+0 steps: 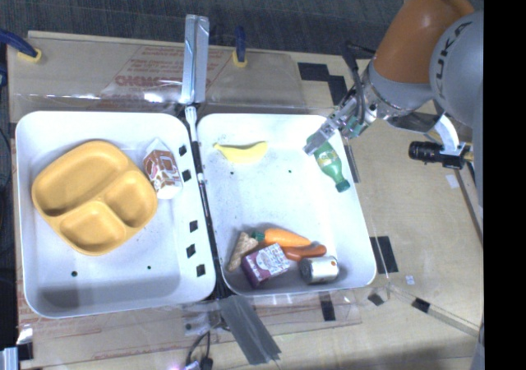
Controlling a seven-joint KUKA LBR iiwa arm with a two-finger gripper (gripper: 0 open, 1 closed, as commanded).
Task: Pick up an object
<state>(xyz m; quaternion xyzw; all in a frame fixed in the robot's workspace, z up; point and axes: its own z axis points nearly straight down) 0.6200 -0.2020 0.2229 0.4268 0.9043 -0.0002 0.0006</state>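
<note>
— Nearest the camera, at the front of the right bin [362, 228], a small heap was seen: a purple carton [265, 265], a carrot [286, 237], a silver can [320, 270] and a tan piece [241, 248], all touching or overlapping one another. Was that heap what was being gone after?

— It was judged not. The gripper [322, 140] was placed at the bin's far right corner, right at the cap end of a green bottle [331, 167] that lay tilted against the right wall. The bottle was taken to be the object aimed at.

— Was the bottle held?

— That could not be told. Whether the fingers were released or clenched was not made out, and the bottle was not clearly seen between them; it seemed to lie on the bin floor.

— How might the step have been done well?

— A grasp across the bottle's body, not its narrow cap, was thought safer, since a round bottle could be rolled or squeezed out. The nearby wall should have been allowed for, so that one finger was not blocked by it. A straight lift was advised, with the hold checked before any carrying.

— And the rest?

— A banana [241, 150] lay well apart near the far edge; a yellow divided plate [93, 196] and a small packet [162, 168] lay in the left bin [49, 294].
</note>
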